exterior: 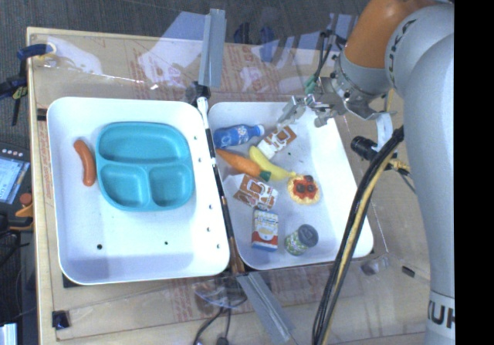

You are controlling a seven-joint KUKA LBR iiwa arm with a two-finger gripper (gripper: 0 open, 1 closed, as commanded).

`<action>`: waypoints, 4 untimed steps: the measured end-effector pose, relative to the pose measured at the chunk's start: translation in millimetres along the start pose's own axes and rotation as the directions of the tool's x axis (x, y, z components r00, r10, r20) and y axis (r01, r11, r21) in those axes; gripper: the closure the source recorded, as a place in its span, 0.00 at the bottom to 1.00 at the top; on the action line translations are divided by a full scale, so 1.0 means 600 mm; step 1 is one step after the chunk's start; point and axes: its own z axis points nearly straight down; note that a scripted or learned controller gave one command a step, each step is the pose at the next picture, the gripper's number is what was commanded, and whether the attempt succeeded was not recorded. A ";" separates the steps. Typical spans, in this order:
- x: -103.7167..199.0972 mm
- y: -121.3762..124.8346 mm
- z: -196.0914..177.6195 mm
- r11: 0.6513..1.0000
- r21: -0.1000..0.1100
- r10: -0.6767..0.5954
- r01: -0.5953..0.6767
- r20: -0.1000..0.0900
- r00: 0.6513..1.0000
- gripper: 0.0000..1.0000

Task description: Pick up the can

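Can (302, 239) lies near front edge of right bin (349, 181), just right of carton (265, 229), below pizza toy (304, 190); open floor toward right wall. Gripper (302, 108) over far rim, well apart from can, finger state cannot tell

A robotics lab is indicated. A wooden bench (116, 58) is seen on grey carpet, with two white bins (69, 235) set side by side and a clear sheet taped over the top. A grey industrial arm (432, 150) with loose black cables (351, 235) is mounted beside it, and toy food (304, 190) is scattered in one bin.
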 end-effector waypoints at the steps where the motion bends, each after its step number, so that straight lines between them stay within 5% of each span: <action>1: -0.002 0.029 0.149 0.999 -0.021 -0.037 0.037 0.008 0.999 0.00; 2: 0.066 -0.029 -0.018 0.999 -0.004 -0.046 0.046 0.000 0.999 0.00; 3: 0.006 -0.145 0.057 0.999 0.000 -0.036 0.036 0.000 0.999 0.00; 4: 0.000 -0.012 0.022 1.000 -0.003 -0.012 0.012 0.000 1.000 0.00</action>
